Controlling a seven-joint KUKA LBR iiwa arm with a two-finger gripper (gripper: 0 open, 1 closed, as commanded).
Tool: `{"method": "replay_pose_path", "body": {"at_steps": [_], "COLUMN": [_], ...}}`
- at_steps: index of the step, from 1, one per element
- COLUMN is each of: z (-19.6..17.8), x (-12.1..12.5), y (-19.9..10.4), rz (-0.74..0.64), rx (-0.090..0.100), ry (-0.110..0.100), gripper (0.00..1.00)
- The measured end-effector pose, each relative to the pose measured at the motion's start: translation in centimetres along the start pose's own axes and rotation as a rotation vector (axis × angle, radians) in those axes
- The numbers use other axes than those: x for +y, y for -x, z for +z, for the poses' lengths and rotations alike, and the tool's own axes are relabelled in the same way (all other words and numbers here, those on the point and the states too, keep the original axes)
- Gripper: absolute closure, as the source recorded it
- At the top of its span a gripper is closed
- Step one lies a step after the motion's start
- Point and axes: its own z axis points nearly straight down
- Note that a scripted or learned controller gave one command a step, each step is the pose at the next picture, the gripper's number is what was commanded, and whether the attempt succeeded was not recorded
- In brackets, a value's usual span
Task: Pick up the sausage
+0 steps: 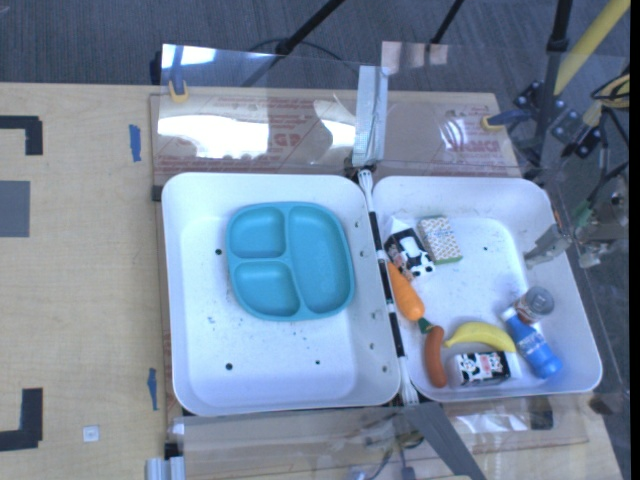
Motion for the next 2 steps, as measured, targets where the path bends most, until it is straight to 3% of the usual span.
{"method": "replay_pose_path", "body": {"at_steps": [1, 2], "z": [10.2, 13.1], "x": [-2.1, -5.2], "y": [-6.3, -11.7], "rz": [-0.109, -0.052], "rx": [-0.002, -0.002], "ry": [0.003, 0.006], "gripper": [0.00, 0.00]}}
